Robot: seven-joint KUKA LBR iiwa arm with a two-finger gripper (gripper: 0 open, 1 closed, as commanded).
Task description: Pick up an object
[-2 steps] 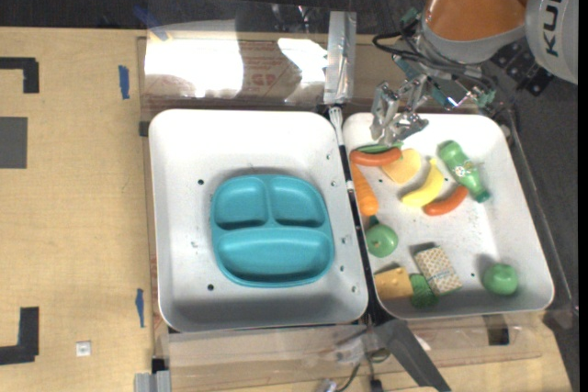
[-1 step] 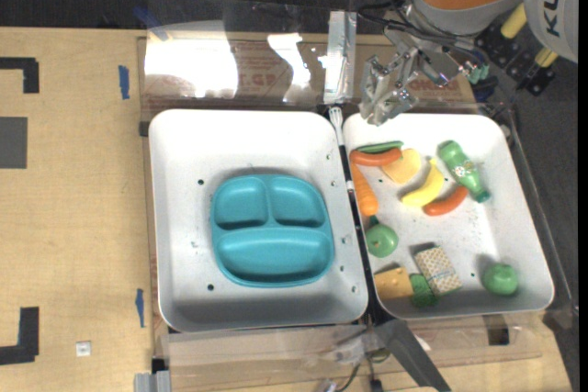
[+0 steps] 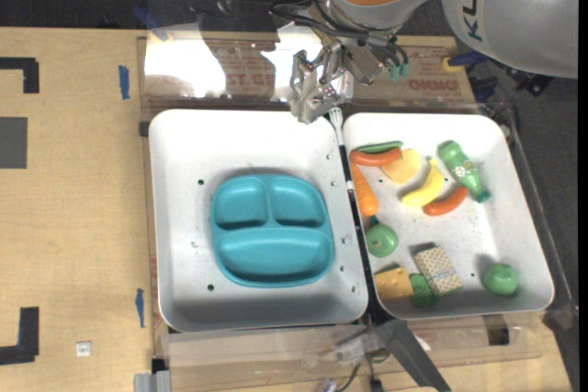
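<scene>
Left bin (image 3: 175, 197), centre-left of frame: holds teal divided plate (image 3: 272, 229), nothing else. Gripper (image 3: 315, 98) hovers upper centre, above far end of wall between bins; cannot tell jaw state, nothing visibly held. Right bin (image 3: 514, 197): pile of toy food. Nearest target, carrot (image 3: 365, 194), lies below and slightly right of gripper, long axis running up-down along bin's left wall. Banana (image 3: 424, 188), green bottle (image 3: 462, 168) further right.

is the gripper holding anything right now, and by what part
Nothing shows between its fingers: the gripper hangs above the bins' far edge, away from the toys in the right bin.
</scene>
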